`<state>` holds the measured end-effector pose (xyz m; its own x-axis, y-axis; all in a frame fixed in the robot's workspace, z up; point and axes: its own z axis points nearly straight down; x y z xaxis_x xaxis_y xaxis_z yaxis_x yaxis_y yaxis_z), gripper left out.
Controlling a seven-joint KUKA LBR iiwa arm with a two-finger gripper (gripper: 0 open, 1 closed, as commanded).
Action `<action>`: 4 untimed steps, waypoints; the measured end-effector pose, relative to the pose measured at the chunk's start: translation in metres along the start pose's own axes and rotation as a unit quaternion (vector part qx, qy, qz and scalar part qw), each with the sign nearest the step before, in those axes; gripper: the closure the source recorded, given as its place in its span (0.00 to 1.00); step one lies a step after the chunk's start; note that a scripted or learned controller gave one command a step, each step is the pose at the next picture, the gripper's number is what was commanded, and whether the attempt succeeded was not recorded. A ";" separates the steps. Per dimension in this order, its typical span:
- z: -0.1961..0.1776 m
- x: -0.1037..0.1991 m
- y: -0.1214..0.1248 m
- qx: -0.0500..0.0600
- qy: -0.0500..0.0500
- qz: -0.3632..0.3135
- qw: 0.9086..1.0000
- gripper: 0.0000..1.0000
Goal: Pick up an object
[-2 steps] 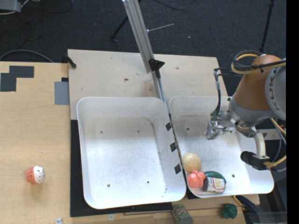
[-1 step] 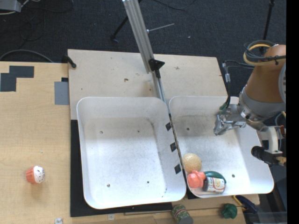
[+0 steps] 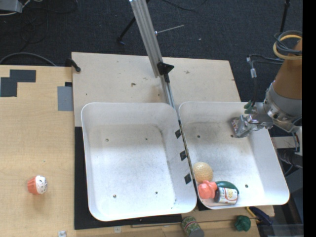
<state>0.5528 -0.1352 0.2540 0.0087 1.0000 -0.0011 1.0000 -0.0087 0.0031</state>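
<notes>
Near edge of right bin (image 3: 266, 181): bottle (image 3: 224, 193) with red cap lying flat, tan ball (image 3: 203, 172) touching just behind it. Left bin (image 3: 98, 132) alongside. Farther back, gripper (image 3: 240, 128) low over right bin's far right side, well apart from both; finger state cannot be told.

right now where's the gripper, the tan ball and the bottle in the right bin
gripper (image 3: 240, 128), camera view, between its fingertips
tan ball (image 3: 202, 172), camera view, its middle
bottle (image 3: 226, 195), camera view, its label
</notes>
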 end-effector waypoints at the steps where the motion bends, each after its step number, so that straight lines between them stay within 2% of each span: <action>1: 0.004 0.048 0.025 0.002 0.001 -0.006 1.000 1.00; 2: 0.012 0.103 0.029 0.004 0.002 -0.007 1.000 1.00; 4: 0.002 0.209 0.062 0.002 0.001 -0.006 1.000 1.00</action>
